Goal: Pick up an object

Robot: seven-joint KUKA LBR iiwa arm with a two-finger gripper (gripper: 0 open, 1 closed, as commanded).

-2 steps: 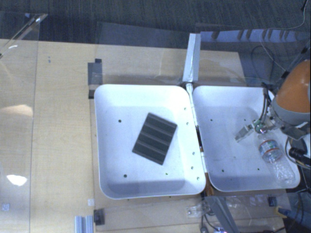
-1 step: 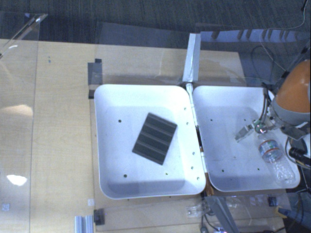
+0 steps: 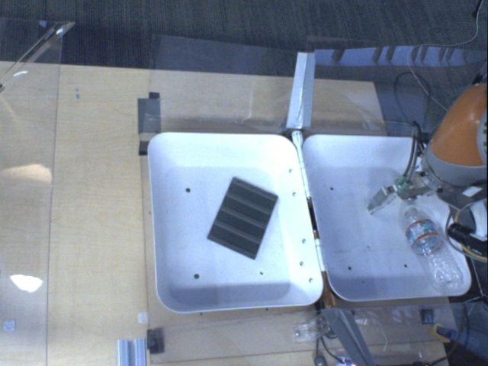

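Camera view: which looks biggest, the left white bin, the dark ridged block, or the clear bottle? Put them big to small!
1. Left white bin, easily the biggest.
2. Dark ridged block, lying in that bin.
3. Clear bottle, in the right bin; it looks a bit smaller than the block, though its see-through end is hard to trace.

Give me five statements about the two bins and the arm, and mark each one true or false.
1. A dark ribbed block lies in the left bin. True.
2. A clear plastic bottle lies in the right bin. True.
3. The block stands on end against the bin wall. False: it lies flat, turned at an angle, near the bin's middle.
4. The hand is over the left bin. False: it is over the right bin, beside the bottle.
5. The bottle is in the same bin as the block. False: they lie in separate bins.
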